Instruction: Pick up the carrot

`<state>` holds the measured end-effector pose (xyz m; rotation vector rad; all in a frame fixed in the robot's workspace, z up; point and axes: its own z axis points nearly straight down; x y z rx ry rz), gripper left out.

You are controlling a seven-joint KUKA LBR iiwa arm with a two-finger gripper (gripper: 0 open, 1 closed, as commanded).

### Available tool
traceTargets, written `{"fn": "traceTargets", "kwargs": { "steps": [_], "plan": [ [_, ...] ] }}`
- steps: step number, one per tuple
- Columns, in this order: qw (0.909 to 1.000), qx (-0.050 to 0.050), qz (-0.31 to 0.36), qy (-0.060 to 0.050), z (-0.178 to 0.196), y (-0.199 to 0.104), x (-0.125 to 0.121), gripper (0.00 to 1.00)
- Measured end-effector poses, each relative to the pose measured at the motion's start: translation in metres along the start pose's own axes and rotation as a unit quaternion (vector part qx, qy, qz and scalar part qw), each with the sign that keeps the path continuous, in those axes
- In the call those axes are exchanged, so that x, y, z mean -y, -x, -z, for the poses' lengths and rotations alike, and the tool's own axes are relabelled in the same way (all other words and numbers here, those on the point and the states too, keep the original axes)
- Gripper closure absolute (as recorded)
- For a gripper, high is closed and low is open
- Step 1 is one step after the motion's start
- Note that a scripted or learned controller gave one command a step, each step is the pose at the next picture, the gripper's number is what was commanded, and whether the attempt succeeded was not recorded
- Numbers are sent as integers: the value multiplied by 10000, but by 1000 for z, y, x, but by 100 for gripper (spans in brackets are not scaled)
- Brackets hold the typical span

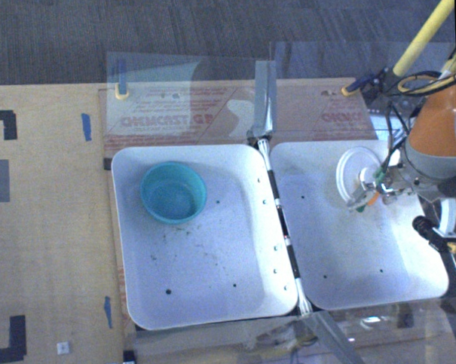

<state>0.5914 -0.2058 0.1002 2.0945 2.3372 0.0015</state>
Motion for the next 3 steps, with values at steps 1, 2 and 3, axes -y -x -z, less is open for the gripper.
{"fn": "traceTargets", "kwargs": {
  "steps": [1,2,3],
  "plan": [
    [9717,15,2362,-10,-11,9,-21,0],
    [9721,14,2346,0,-3,10,-21,100],
    [9814,-5,1918,-10,119,-5,34,100]
  ]
}}
